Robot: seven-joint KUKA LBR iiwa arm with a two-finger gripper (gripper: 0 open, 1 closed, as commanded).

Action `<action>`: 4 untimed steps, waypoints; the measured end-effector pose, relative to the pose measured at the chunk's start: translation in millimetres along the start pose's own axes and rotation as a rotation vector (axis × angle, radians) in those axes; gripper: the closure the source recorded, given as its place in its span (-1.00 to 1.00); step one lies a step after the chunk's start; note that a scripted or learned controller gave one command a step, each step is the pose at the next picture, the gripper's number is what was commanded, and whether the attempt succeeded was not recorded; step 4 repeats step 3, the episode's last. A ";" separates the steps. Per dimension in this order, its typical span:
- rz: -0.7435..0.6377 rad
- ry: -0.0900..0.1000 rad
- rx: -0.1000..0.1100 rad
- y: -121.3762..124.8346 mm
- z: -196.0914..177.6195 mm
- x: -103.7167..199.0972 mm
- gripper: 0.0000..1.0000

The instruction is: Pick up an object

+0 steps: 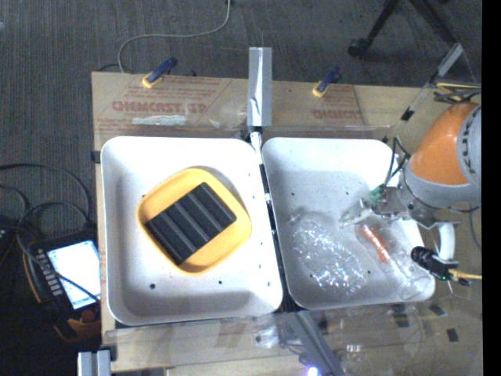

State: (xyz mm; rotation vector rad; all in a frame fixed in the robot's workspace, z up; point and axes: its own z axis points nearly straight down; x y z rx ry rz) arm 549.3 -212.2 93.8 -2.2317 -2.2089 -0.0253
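Note:
A yellow block with a black ribbed top (194,219) lies tilted in the middle of the left bin (125,163). In the right bin (321,163) a crumpled clear plastic piece (325,251) rests near the front. A small orange stick-like object (376,245) lies at its right side, partly under clear wrap. My gripper (374,204) reaches in from the right and hangs low over the right bin, just above and behind the orange object. The wrist with its orange band (445,153) stands over the bin's right rim.
A metal post (259,84) rises behind the divider between the bins. Two yellow-and-blue clamps (159,71) (326,81) hold the board at the back. Cables and a tablet (70,269) lie on the floor at left.

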 end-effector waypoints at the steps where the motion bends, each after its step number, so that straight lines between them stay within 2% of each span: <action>1: -0.217 -0.019 -0.012 -18.4 0.9 5.6 -1.00; 2: -0.220 -0.016 -0.016 -16.3 -8.4 8.5 1.00; 3: -0.274 -0.012 0.012 22.4 -89.0 52.9 1.00; 4: -0.274 -0.012 0.012 22.4 -89.0 52.9 1.00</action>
